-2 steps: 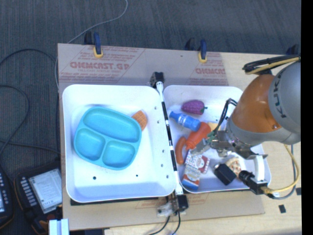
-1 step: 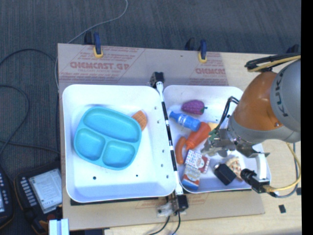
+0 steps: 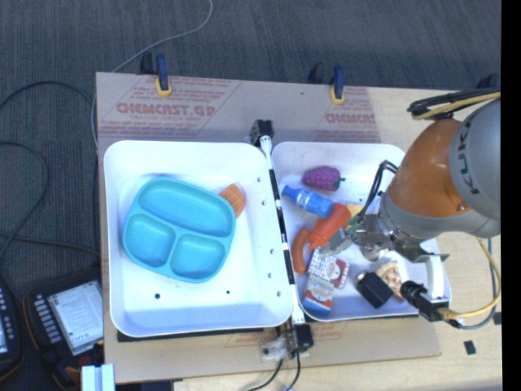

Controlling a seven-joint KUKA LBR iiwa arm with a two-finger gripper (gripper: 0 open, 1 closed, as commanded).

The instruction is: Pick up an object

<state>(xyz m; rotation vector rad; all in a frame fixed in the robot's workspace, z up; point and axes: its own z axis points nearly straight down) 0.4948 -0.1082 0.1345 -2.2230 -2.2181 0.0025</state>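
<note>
Orange carrot is looking like the pick here, lying slantwise near the middle of the right bin, so I'm using it as my landmark. The gripper is sitting just to the right of the carrot's lower half, low over the clutter, with the big grey-and-orange arm hanging over that side. Honestly I can't tell how the tool is set, the wrist is hiding too much.

Stuff crowding the carrot: a blue bottle touching its upper-left end, a purple grape bunch above it, a red-and-white packet just below it, a black block below and to the right. Way off left of the carrot, the other bin is holding a blue divided plate.

My take: going across the carrot's narrow width is looking like the best bet, and coming down straight, because it's leaning on the bottle and could roll. Staying off the packet too, that thing's probably slippery.
</note>
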